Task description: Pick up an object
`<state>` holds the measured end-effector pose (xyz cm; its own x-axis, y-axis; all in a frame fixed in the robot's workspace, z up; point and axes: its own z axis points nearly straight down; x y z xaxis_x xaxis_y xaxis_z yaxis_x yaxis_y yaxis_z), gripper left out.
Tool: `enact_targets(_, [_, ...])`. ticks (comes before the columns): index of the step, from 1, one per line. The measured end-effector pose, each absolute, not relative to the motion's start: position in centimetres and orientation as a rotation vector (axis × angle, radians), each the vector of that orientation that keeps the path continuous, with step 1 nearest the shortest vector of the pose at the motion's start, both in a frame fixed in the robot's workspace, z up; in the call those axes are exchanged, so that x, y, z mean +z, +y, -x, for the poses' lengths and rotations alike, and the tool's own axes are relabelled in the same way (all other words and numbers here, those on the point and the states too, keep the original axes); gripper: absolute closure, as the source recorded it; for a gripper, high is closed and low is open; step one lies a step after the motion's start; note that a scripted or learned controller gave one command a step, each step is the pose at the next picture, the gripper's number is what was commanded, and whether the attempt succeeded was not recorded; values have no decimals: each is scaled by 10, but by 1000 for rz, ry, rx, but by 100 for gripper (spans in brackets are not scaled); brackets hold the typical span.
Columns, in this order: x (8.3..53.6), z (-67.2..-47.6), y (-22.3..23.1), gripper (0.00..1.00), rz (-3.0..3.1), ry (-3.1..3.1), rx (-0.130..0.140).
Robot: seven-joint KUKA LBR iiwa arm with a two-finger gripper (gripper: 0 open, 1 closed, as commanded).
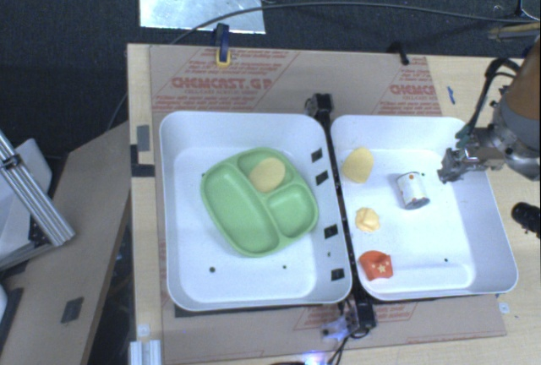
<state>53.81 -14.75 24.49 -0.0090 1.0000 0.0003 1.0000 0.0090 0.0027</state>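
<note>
Hovering at the right bin's (pixel 486 228) three o'clock edge, the tool (pixel 450 166) carries nothing that I can see; whether it is open or closed I cannot tell. No pick is made yet: the nearest candidate, a small silver can (pixel 412 189), lies toward nine o'clock of it.

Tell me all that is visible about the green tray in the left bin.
The green tray is a rounded, pale green plate, plastic by its look, with three compartments: one long one on its left side and two smaller ones on its right. It lies flat on the floor of the left bin, turned at a slant to the bin's walls, roughly in the middle. A yellow object rests in the upper small compartment; I see nothing in the other two. The gripper is far from it, over the right bin.
</note>
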Motion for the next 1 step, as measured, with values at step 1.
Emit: enact_targets(1, [240,-548,-87,100,-2209,2233,5])
